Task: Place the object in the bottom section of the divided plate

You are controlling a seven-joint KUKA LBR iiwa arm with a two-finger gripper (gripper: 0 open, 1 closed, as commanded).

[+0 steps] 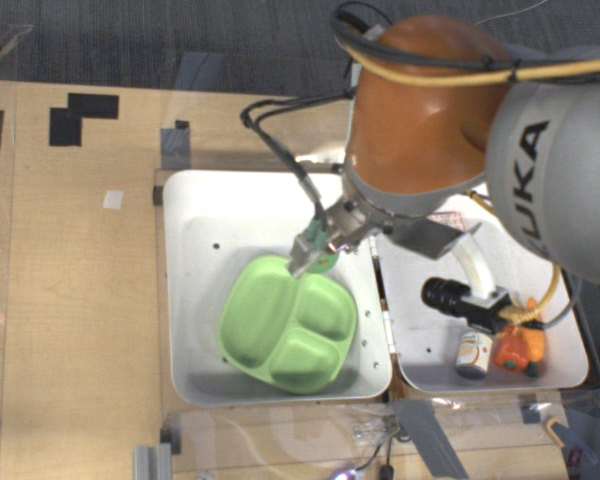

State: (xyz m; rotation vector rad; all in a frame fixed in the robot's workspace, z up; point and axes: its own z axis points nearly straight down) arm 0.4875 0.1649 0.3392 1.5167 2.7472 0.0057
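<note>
A light green divided plate (242, 353) lies in the left white bin (195, 268), toward its front right. It has a large section on the left and two smaller ones on the right and front. My gripper (313, 251) hangs over the plate's far right rim, under the big orange wrist band. Something small and green-teal (323, 242) shows at the gripper's tip; whether it is held there is hidden by the angle.
The right white bin (570, 368) holds a small brown bottle with a white label (472, 354) and an orange and red toy (521, 349) near its front wall. The arm's bulk covers much of the right bin's back.
</note>
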